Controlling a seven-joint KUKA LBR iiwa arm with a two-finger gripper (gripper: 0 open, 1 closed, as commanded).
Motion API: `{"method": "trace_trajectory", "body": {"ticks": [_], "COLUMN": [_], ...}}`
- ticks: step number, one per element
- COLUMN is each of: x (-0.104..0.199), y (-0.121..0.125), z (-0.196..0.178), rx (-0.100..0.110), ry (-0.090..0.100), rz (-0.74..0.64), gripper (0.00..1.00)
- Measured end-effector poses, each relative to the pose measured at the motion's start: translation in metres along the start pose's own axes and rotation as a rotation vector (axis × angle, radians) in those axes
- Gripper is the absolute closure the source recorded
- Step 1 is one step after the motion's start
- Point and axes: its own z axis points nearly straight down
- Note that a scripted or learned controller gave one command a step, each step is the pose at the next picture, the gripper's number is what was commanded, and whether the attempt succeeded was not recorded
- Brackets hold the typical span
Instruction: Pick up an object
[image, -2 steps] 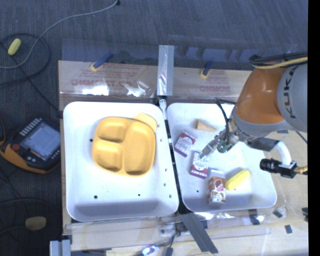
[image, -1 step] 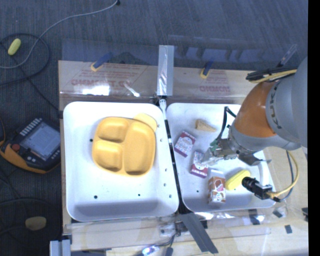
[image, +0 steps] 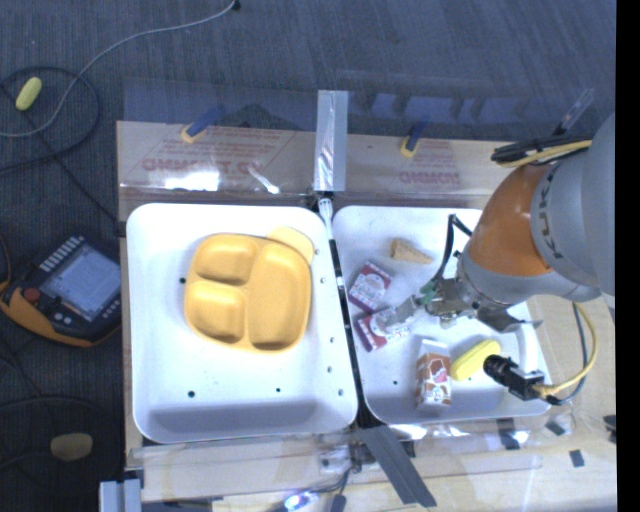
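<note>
One red packet (image: 381, 322) lies just left of pincer (image: 415, 308); pincer state unclear, cannot tell.

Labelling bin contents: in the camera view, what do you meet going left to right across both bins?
Yellow sectioned tray in the left bin → red packet in the right bin → tan wedge → small carton → yellow banana-like piece.
</note>
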Motion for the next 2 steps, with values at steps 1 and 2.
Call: {"method": "trace_trajectory", "body": {"ticks": [1,2], "x": [-0.025,0.004], "y": [-0.042,-0.042], "z": [0.013,0.015], "rx": [-0.030,-0.027], "ry": [-0.004,-0.013], "rz": [-0.012,-0.049], "gripper": [0.00,0.00]}}
